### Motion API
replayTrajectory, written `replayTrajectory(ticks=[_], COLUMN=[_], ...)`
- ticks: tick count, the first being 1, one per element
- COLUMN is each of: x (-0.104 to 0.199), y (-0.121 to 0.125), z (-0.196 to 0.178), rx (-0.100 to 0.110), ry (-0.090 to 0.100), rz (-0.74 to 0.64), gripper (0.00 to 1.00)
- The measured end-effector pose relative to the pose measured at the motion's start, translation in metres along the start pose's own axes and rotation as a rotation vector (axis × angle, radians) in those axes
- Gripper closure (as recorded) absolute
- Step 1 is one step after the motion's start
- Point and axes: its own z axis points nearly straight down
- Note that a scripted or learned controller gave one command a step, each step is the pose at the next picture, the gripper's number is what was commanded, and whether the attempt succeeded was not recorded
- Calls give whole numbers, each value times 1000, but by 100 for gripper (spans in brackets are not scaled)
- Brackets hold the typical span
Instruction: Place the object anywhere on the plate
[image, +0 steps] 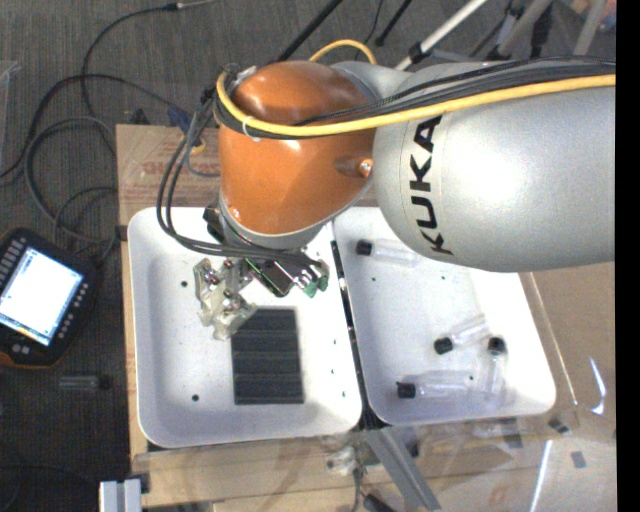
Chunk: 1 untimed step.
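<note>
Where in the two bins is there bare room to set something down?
Left bin: bare floor along its left wall, and the strip in front of the dark plate. It is crowded where the gripper hangs at the plate's far left corner. Right bin: bare middle behind the vials, which crowd the near right.

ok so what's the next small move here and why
Probably nudge the gripper a little toward the view's lower right, over the middle of the dark plate: it sits at the plate's upper left corner, near the edge.
</note>
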Motion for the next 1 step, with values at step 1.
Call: replayTrajectory(ticks=[1], x=[-48], y=[-47], z=[-17], rx=[1], ry=[0], rz=[-71], gripper=[100])
